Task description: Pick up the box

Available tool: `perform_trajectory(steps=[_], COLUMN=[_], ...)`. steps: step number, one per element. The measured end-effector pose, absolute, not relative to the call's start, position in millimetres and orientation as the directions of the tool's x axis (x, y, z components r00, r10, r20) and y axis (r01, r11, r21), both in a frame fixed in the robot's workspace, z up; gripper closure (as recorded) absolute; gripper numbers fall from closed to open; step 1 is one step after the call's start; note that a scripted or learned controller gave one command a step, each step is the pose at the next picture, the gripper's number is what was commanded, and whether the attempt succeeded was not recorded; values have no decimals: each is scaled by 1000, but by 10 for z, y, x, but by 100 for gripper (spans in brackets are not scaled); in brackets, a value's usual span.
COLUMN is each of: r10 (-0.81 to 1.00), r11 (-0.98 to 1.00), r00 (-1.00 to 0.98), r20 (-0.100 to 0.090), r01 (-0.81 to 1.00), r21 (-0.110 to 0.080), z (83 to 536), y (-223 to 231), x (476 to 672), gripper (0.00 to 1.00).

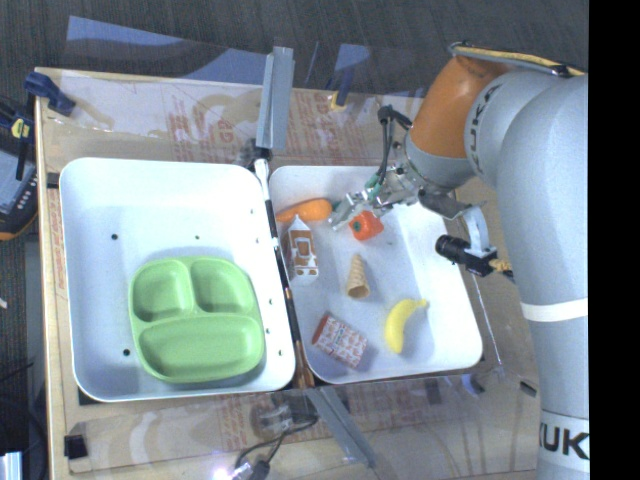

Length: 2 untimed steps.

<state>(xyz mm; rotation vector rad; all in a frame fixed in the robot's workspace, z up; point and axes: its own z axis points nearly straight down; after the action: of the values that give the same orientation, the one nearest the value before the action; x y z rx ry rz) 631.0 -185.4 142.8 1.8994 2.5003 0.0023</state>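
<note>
1. Now my end effector hovers at the upper middle of the right bin; I cannot tell its opening.
2. Next, I judge, I must reach lower left to the box.
3. It is flat, rectangular, red-patterned cardboard, beside the curved banana.

The box, small and flat with a red-brown patterned face, is lying tilted in the right bin. It is sitting near that bin's front edge, toward its front-left corner.
</note>
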Motion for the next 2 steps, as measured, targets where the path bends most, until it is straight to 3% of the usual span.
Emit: perform_trajectory(steps=[1,2], r10=[916,924], r11=[402,382], r00=[-402,-382], r20=[2,2], r01=[916,924], r21=[-1,0], z=[1415,1314], y=[-1270,-1574], x=[6019,6318], gripper=[0,0])
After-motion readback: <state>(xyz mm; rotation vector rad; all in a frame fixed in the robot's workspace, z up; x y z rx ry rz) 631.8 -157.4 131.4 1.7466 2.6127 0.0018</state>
